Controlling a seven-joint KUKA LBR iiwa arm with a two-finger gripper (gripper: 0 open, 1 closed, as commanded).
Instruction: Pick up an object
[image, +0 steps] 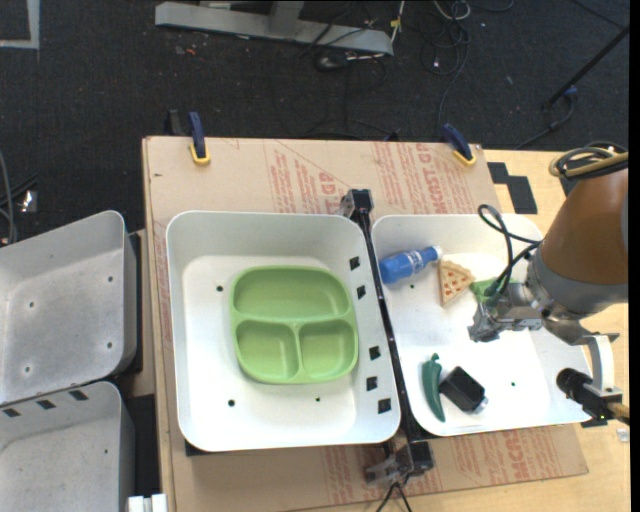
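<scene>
Bottle (408, 264) lying cap-end upper right; state of the fingers (486, 326) unclear.

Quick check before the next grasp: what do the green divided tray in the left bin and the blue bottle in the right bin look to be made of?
Green divided tray: looks like moulded plastic with a smooth, slightly glossy finish; soft highlights run along its rounded compartment ridges. Blue bottle: probably plastic too, opaque blue with a pale cap end and a faint sheen, though it is too small to be sure.
</scene>
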